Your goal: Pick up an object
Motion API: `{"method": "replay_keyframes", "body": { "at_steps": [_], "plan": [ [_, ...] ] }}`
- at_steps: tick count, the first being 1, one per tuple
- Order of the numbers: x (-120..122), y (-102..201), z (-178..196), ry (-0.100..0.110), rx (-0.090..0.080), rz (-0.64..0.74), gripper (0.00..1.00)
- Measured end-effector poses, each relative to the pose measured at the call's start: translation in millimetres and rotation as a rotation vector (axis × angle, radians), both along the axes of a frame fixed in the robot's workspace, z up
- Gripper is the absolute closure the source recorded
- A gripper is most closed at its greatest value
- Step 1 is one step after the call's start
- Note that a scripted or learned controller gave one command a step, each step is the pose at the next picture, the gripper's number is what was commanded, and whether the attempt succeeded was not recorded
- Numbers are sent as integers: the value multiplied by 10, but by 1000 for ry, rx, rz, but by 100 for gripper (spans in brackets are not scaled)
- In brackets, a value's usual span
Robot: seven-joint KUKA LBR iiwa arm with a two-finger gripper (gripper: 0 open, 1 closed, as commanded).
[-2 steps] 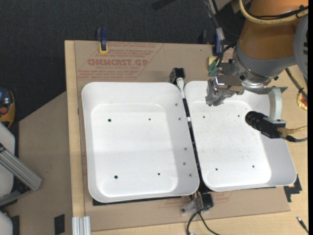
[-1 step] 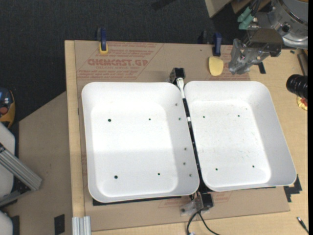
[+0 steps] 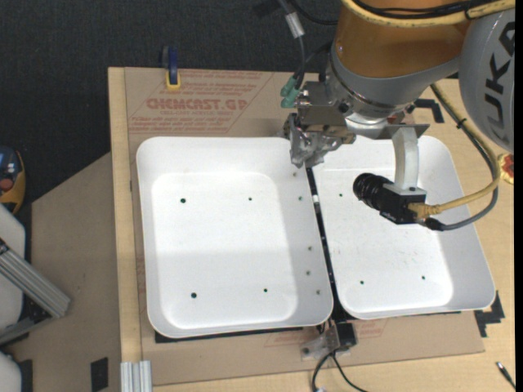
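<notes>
My gripper point(image 3: 306, 152) hangs from the grey and orange arm over the far end of the seam between the two white bins. It sits just above the left bin's point(image 3: 155, 219) back right corner and the right bin's point(image 3: 458, 243) back left corner. I see nothing held beneath it. A black cylindrical unit point(image 3: 386, 198) on a white bracket is mounted on the wrist and juts out over the right bin.
Both bins rest on a brown board point(image 3: 204, 96) with a blue and yellow clamp point(image 3: 171, 65) at its far edge. A yellow cable point(image 3: 466, 202) loops over the right bin's far right. A small connector point(image 3: 335, 337) sits at the near edge.
</notes>
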State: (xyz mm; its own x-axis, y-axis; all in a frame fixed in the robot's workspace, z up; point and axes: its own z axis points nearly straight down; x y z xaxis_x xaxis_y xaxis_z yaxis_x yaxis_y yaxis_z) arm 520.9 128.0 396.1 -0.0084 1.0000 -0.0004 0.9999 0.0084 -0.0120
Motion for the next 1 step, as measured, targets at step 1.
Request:
{"method": "replay_keyframes", "body": {
  "at_steps": [1],
  "plan": [
    [483, 303, -994, -1, -2, -6, 100]
  ]
}}
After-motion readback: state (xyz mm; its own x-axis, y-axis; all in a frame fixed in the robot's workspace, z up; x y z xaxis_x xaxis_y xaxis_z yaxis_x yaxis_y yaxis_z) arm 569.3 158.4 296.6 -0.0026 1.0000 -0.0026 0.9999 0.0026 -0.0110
